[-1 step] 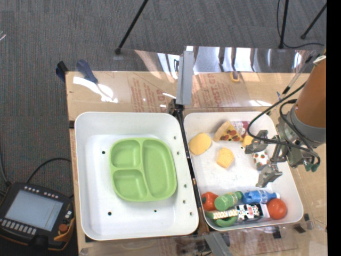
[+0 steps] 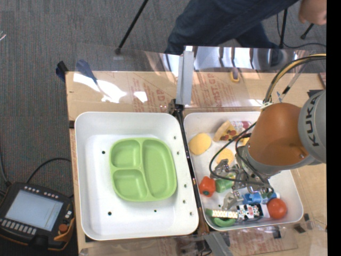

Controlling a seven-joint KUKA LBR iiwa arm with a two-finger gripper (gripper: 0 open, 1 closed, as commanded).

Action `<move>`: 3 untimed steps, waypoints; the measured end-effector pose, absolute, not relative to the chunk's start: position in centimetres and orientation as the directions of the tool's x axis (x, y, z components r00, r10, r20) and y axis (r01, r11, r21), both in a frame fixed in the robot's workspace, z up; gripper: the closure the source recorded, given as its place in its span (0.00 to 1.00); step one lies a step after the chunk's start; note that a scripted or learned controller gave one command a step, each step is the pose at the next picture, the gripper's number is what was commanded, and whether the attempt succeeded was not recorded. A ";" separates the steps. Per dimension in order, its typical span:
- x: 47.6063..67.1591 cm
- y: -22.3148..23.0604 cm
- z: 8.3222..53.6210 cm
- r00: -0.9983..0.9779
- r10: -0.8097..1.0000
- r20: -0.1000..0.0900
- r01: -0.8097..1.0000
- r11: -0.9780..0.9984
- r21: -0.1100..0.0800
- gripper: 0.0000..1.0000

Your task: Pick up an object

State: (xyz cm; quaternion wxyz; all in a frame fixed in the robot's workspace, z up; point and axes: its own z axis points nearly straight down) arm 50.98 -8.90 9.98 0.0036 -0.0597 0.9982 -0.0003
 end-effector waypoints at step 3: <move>57.0 -10.3 8.7 -1.000 0.024 0.001 0.024 1.000 0.002 0.00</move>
